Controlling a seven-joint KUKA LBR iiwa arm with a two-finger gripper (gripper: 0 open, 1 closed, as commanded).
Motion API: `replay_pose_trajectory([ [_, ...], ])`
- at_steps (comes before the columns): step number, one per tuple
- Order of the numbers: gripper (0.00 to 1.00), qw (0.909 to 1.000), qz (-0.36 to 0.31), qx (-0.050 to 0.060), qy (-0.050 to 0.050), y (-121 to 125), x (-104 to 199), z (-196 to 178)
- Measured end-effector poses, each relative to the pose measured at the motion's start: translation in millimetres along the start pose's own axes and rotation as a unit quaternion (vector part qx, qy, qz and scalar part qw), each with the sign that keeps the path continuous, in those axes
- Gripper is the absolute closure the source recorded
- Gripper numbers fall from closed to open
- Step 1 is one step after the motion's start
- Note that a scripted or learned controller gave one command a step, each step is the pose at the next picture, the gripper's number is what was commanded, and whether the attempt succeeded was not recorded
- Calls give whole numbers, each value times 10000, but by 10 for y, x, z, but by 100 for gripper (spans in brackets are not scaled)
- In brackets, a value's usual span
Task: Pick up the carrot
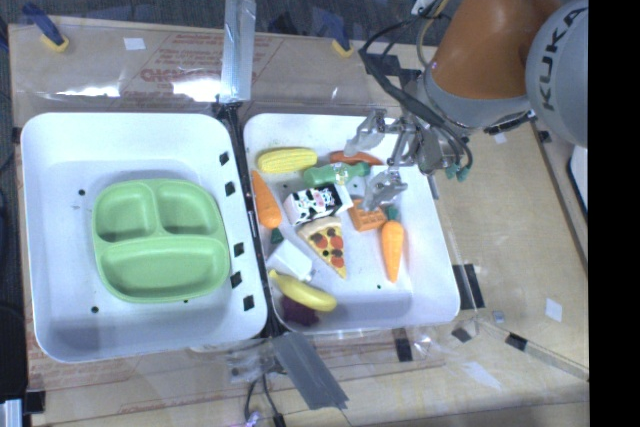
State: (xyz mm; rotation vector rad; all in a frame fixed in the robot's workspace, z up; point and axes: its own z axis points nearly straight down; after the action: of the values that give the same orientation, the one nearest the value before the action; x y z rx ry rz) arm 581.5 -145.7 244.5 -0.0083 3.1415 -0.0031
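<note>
While the arm reaches in from the right, its gripper hangs over the upper right part of the right bin, low among the toy foods. I cannot tell whether it is spread or pressed together, because the metal parts blend with the objects below it, and no object is seen in its grasp.

There are two carrots here. One carrot lies just below the gripper, near the right wall of the bin, with its thick end up and its tip pointing down. A second, longer carrot leans along the left wall of the same bin. I judge that the gripper stands where it does because the nearer carrot is the target; it is close and has some free space on its right side.

Around them lie a corn cob, a small milk carton, a pizza slice and a banana. The left bin holds a green divided plate, probably kept apart as a place for putting things down.

The crowding is the risk: the fingers could catch a neighbour instead.
</note>
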Motion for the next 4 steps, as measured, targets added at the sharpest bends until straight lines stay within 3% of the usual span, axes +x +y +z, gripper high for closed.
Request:
replay_pose_trajectory([
  [1,0,9930,-1179,19,-93,-138,-7,1255],
  [2,0,9875,-1558,50,-214,-611,-38,1324],
  [3,0,9916,-1271,51,-228,-611,24,1319],
  [4,0,9922,-1211,92,-278,-635,364,1308],
])
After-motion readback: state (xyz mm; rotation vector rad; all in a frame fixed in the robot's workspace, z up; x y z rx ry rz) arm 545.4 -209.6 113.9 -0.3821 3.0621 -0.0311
